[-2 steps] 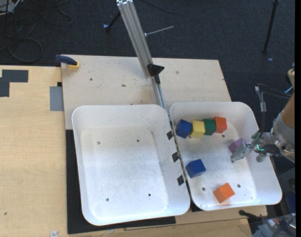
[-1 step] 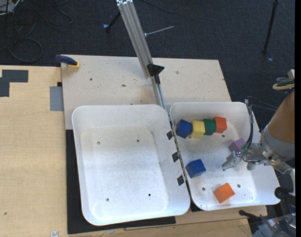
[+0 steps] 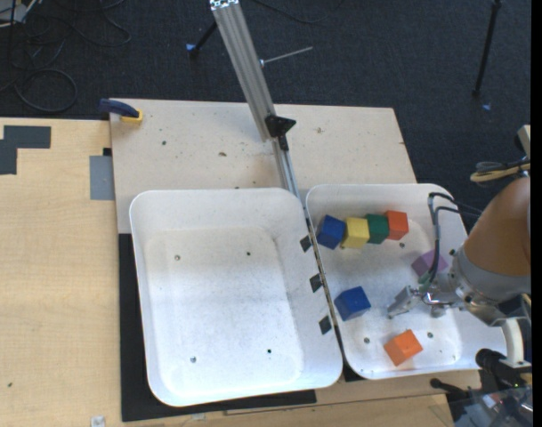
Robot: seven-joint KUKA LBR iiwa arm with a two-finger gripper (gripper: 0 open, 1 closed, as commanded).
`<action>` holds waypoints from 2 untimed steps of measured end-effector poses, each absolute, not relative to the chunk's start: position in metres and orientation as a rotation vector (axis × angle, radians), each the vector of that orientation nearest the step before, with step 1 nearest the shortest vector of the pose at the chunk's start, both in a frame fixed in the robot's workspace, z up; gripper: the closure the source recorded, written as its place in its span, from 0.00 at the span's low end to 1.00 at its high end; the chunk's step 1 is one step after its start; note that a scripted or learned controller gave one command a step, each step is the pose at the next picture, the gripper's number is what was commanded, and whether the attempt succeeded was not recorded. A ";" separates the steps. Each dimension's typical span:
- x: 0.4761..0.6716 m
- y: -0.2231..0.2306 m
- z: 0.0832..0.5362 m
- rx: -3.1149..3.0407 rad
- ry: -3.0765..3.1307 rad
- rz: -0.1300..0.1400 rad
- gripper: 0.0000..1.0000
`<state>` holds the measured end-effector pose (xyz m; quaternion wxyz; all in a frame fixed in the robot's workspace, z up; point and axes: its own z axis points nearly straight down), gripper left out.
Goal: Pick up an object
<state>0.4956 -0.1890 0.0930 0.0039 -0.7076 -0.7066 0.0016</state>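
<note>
The right bin point(image 3: 374, 197) holds a row of blocks near its far side: a blue block point(image 3: 331, 231), a yellow block point(image 3: 356, 231), a green block point(image 3: 377, 228) and an orange-red block point(image 3: 396, 224). A second blue block point(image 3: 351, 302) lies near the bin's left wall. An orange block point(image 3: 402, 347) sits near the front. A pale purple block point(image 3: 425, 262) lies at the right, close to the arm. My gripper point(image 3: 413, 299) hangs low over the right bin between the purple and orange blocks, with its fingers spread open and nothing between them.
The left bin point(image 3: 219, 294) stands beside the right one, with black clips along the shared wall. A slanted aluminium post point(image 3: 249, 69) rises behind the bins. The grey arm with its orange band point(image 3: 504, 235) covers the right bin's right edge.
</note>
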 end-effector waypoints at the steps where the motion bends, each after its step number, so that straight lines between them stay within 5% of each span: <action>1: 0.496 -0.189 0.092 -2.224 -2.214 0.001 0.00; 2: 0.495 -0.190 0.102 -2.228 -2.208 0.001 1.00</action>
